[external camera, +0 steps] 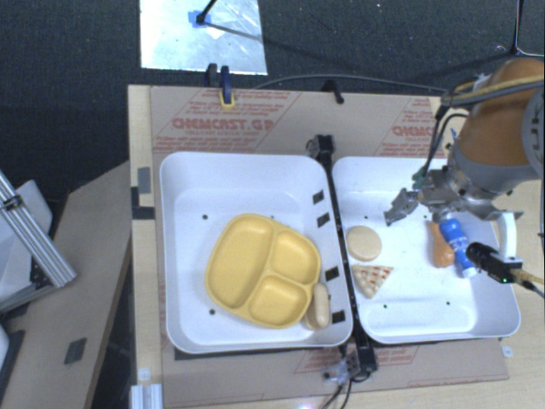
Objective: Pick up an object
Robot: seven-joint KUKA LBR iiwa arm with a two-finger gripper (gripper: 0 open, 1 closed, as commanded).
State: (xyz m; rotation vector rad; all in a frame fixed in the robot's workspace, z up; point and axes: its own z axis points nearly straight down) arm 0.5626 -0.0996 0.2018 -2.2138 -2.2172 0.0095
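Pizza slice (373, 278) nearest, round cookie (364, 244) behind; both judged light, stiff (edge grip advised). Claw (400, 206) seen open, empty.

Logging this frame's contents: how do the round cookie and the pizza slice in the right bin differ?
The round cookie is a plain pale tan disc; the pizza slice is a wedge with reddish spots. The cookie lies farther from the camera, the slice nearer, just below it in view. Both lie flat near the right bin's left wall, away from the gripper.
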